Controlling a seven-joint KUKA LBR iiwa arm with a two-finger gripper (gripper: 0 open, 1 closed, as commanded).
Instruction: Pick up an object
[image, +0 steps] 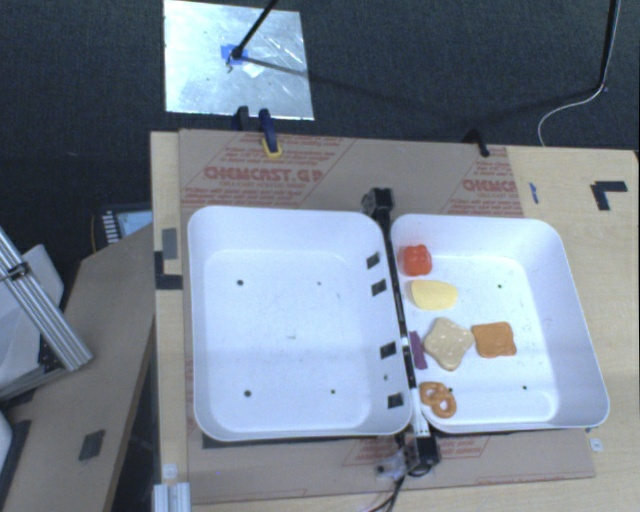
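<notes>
Now all five small objects lie in the right bin (578, 330), and all are near its left wall. A red piece (416, 260) is the farthest from the camera. Just below it lies a pale yellow piece (433, 294), close but apart from the red one. Further toward the camera there is a tan piece (448, 343), shaped like a slice of bread, and an orange-brown piece (493, 340) beside it on the right; the two seem to touch at one edge, but the view is too coarse to be sure. A small pretzel (438, 399) lies nearest to the camera, close to the bin's front left corner.

Whether the claw is wide or narrow I cannot tell.

Beside it, the left bin (196, 330) stands with its edge against the right one, and black clips (380, 288) sit along the joint. Both bins rest on a brown board (300, 165) with red print. A blue and yellow clamp (268, 135) grips the far edge of the board, and behind it a shiny silver sheet (200, 60) lies on the dark floor.
</notes>
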